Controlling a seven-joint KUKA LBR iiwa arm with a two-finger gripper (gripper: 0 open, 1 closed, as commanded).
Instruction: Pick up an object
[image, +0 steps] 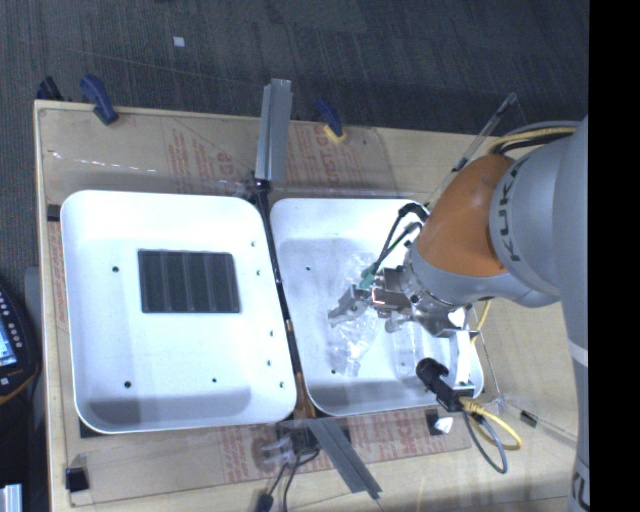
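In the left bin (90, 240) a dark grey ribbed rectangular block (188, 281) lies flat near the middle. The right bin (300, 230) holds crumpled clear plastic (350, 348) around its middle, with more of it (358, 268) a little farther back. My gripper (358, 301) hangs low over the right bin's middle, right among this clear plastic. The grey arm with its orange band (465, 225) reaches in from the right and hides the bin's right part.
A grey metal bar (272, 130) stands at the back between the bins and another (340, 455) lies at the front. Blue clamps (98, 98) hold the board's back edge. The board (150, 150) borders both bins.
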